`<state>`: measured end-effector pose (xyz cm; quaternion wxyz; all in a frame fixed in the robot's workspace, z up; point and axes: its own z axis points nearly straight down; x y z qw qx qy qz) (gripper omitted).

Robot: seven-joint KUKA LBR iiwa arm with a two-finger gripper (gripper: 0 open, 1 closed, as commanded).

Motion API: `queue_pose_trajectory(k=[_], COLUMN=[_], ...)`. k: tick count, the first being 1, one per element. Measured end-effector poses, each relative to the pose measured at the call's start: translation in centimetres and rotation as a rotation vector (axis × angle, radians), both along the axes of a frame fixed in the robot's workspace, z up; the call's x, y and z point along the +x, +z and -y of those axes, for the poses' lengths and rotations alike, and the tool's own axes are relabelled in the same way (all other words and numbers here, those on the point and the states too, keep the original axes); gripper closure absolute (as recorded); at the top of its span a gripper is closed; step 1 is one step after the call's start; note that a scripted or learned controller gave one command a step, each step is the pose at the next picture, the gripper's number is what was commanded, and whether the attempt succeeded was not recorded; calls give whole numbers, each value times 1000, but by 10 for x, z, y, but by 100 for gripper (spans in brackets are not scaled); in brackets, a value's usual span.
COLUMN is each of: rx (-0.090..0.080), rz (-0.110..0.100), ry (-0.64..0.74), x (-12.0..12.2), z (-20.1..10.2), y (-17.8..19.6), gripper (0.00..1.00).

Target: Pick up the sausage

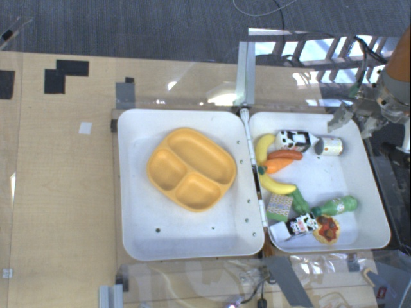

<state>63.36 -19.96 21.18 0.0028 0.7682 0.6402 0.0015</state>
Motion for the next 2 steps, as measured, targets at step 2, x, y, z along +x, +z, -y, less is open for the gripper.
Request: queue_pose_trajectory(k=[2], rx=[0], rz=[0], ry=[64], x=[-3], z=[-32], y=[-51], gripper=[0])
